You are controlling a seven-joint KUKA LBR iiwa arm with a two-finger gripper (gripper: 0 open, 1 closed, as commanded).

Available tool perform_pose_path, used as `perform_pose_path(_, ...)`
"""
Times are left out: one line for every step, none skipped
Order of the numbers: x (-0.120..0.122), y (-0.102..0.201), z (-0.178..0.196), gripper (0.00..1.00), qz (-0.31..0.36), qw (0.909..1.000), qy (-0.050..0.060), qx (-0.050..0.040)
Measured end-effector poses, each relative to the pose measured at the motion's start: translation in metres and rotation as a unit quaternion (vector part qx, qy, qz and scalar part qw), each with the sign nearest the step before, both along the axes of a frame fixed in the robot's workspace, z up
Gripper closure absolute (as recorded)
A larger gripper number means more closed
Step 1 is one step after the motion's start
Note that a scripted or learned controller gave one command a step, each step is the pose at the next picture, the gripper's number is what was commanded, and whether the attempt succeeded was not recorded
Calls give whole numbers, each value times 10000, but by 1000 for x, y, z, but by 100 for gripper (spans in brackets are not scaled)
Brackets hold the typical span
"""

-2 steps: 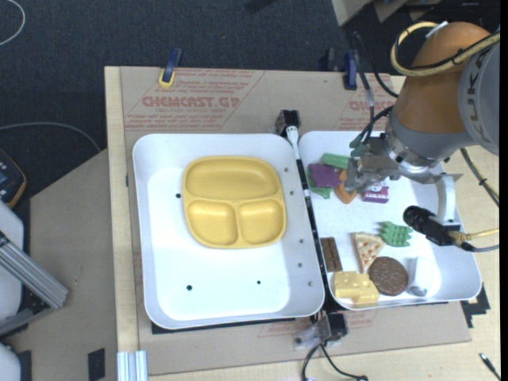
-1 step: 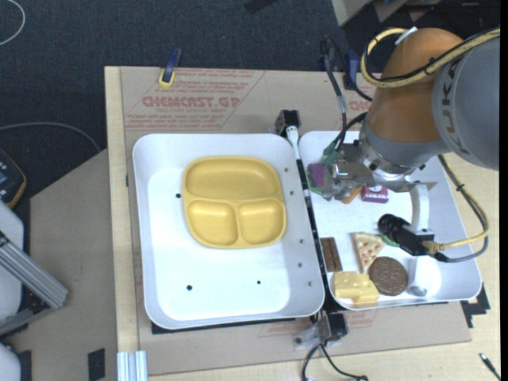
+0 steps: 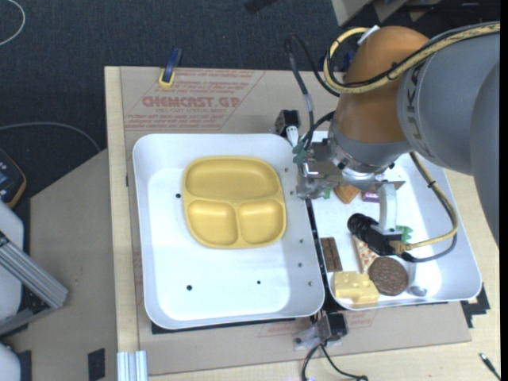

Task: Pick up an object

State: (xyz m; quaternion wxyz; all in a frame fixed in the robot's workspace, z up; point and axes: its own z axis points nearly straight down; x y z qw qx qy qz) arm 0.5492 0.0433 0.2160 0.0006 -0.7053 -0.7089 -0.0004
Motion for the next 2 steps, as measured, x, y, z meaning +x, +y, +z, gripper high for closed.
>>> perform_pose_path(4,44,7,100,2,10000,-14,0)
perform_pose_path(-15,39,12,100,-33,10000,16,-6)
